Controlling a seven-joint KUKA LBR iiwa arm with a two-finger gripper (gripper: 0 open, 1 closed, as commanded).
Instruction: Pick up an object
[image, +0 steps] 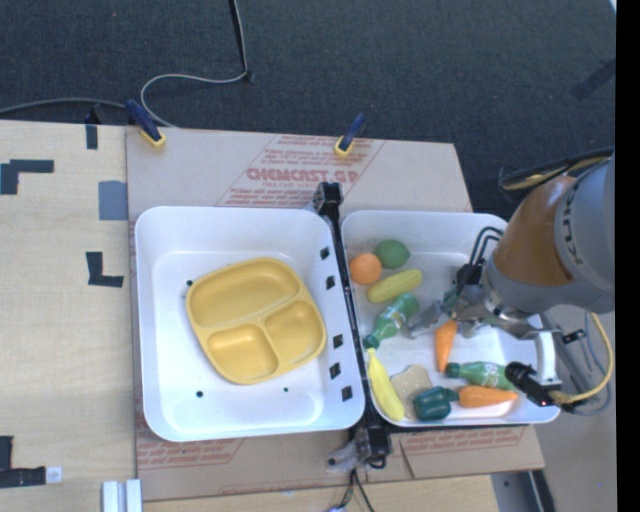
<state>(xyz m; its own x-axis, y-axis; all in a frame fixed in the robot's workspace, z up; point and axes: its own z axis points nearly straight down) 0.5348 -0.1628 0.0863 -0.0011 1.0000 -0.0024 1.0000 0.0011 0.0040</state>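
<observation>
Gripper (447, 315) hovers low over the right bin (430, 225), fingers' spread impossible to tell, nearest the upright carrot (444, 347): best to centre before closing.

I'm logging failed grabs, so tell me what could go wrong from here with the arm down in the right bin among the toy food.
1. The gripper sits among crowded items: a carrot, a green bottle and a corn cob lie close together, so it may nudge them or close on none.
2. Toys near the right bin wall, like the second carrot and green pepper, could be pushed against the rim.
</observation>
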